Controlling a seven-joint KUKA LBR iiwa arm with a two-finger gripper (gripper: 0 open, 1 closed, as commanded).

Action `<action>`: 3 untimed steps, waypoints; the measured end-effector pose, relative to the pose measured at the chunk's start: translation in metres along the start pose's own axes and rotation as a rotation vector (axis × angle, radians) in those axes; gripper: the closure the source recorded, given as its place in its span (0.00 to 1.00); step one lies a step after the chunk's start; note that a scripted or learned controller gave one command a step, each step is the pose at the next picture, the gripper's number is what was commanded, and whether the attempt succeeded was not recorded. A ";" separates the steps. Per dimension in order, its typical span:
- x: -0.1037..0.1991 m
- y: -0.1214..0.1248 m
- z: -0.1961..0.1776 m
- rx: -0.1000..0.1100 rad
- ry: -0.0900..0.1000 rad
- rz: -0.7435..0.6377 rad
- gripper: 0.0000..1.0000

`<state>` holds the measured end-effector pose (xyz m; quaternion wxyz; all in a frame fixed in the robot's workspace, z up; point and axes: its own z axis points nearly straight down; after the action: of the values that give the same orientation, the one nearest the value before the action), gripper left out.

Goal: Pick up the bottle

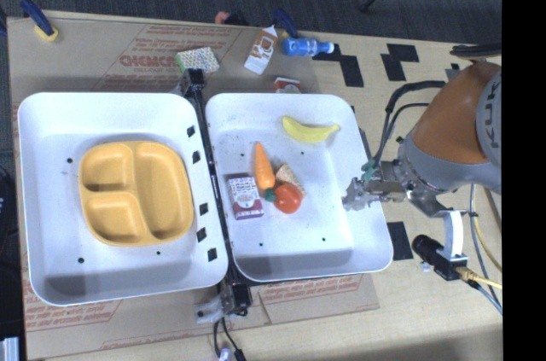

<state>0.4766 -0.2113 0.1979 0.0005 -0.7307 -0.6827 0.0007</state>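
Observation:
A small blue bottle (304,48) lies on its side on the bench behind the right bin (367,244), outside both bins. My gripper (357,195) hangs over the right rim of the right bin, well in front of the bottle and to its right. Nothing shows in the gripper. The grey arm with its orange band (452,125) comes in from the right.
The right bin holds a banana (309,130), a carrot (264,165), a tomato (288,198) and a red packet (244,196). A yellow divided plate (136,190) sits in the left bin. A small carton (261,50) and a green packet (198,59) lie near the bottle.

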 end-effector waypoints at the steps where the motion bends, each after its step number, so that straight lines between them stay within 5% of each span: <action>1: 0.002 0.000 -0.038 0.000 0.000 0.277 1.00; 2: 0.013 -0.001 -0.006 0.005 0.003 0.727 1.00; 3: 0.006 -0.001 -0.011 0.003 0.002 0.713 1.00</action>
<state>0.4760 -0.2052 0.2092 0.0019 -0.9229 -0.3849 0.0010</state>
